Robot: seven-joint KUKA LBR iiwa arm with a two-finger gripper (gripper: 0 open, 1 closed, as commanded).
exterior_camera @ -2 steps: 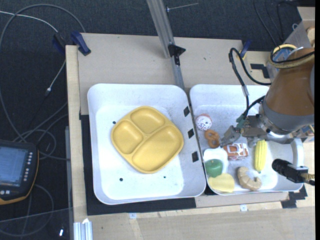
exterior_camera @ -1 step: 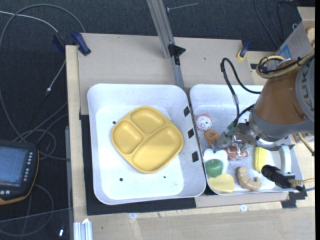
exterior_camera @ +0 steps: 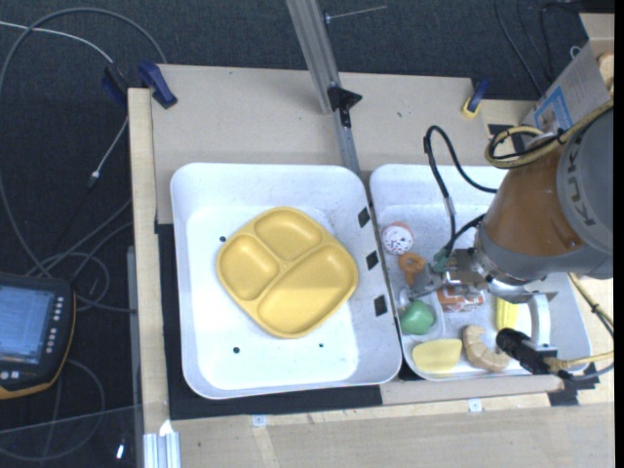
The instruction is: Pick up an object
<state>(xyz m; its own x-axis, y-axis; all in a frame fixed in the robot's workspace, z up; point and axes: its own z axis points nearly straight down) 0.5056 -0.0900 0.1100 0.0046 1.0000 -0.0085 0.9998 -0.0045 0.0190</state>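
**Arm parked low over the toy pile in the right bin**

So the gripper is down in the right bin, sitting over the clutter in that bin's near-left part. Can't tell how it's set, the wrist blocks too much and it's a blur of metal down there, and nothing clearly shows as held.

What's around it: a white ball with reddish marks toward the bin's left wall, a small orange piece just below it, and a green round thing right beside the gripper on its near side. A pale yellow oval piece lies against the near edge, close to the near-left corner, with a tan curved toy next to it. There's also a yellow block half tucked under the arm.

The left bin just has a yellow divided plate lying flat about in its middle, turned at an angle to the walls.
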